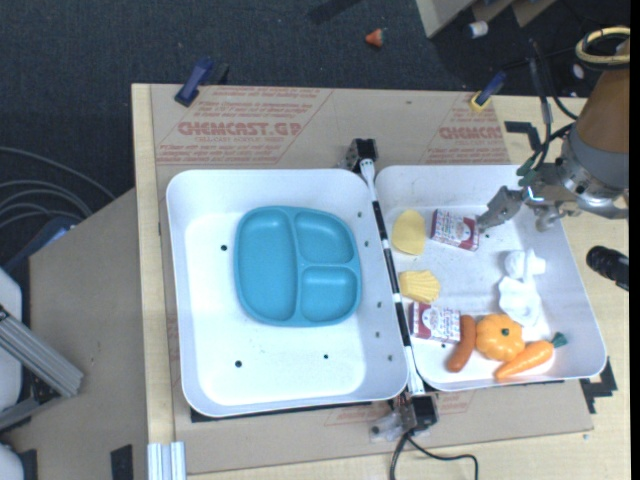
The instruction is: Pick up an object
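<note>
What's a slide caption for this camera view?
KUKA arm's gripper hovers over the right bin of toy food and packets; a blue divided plate sits in the left bin.

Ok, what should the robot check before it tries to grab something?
1. Two-finger gripper over the right white bin: ok.
2. Fingers open: ok.
3. Nothing between fingers: ok.
4. Small red-and-white packet close by, lying apart from the pale yellow toy chunk: ok.
5. Gripper centred above the packet: not ok, it sits to the side.
6. Gripper height above the bin floor: cannot tell.
</note>
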{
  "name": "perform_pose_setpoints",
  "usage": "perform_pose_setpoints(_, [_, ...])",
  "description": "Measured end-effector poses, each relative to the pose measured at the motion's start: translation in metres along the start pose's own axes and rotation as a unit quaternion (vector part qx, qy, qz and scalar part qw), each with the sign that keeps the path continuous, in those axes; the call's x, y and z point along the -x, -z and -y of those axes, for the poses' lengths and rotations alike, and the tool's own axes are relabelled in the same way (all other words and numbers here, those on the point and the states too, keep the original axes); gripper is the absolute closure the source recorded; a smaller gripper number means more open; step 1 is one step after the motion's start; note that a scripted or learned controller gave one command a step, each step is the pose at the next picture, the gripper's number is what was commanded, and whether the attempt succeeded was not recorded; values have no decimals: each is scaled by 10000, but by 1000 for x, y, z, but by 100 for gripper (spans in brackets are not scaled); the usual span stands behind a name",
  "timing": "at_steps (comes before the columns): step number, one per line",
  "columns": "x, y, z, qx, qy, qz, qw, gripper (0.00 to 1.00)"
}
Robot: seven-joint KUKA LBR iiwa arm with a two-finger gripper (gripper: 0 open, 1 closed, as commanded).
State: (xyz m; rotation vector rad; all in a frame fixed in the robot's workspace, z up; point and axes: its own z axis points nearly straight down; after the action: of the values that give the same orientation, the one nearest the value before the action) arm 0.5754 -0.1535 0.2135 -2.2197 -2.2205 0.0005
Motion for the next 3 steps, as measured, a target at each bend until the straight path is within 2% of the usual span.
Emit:
perform_pose_setpoints(1, [-41, -129, -21, 3, -1, 3, 10000, 0])
perform_pose_setpoints(2, [-62, -129, -35, 13, 3, 5, 10000, 0])
perform_pose_setpoints(3, [-57, -129, 40, -4, -5, 0, 10000, 0])
